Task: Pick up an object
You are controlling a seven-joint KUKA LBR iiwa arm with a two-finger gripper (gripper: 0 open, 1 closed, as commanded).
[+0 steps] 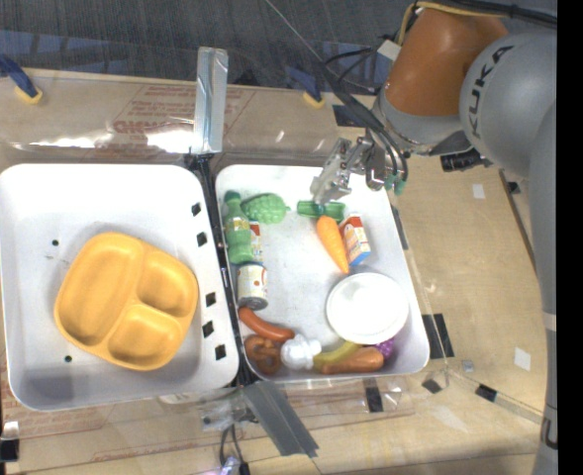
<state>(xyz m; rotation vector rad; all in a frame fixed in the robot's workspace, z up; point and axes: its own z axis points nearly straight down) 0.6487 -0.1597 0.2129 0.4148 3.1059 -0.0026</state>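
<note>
Nearest you, along the right bin's (407, 265) front wall, lie a hot dog (264, 323), a white bottle (302, 349) and a banana (337, 352), with a white bowl (367, 306) just behind them. Farther back you'll see the carrot (332, 239), its green top pointing at the gripper (333, 182). The gripper hangs just above that leafy end, at the bin's far side; you cannot tell how its tips stand, and nothing shows between them. A yellow divided plate (125, 300) sits in the left bin (14, 226).
</note>
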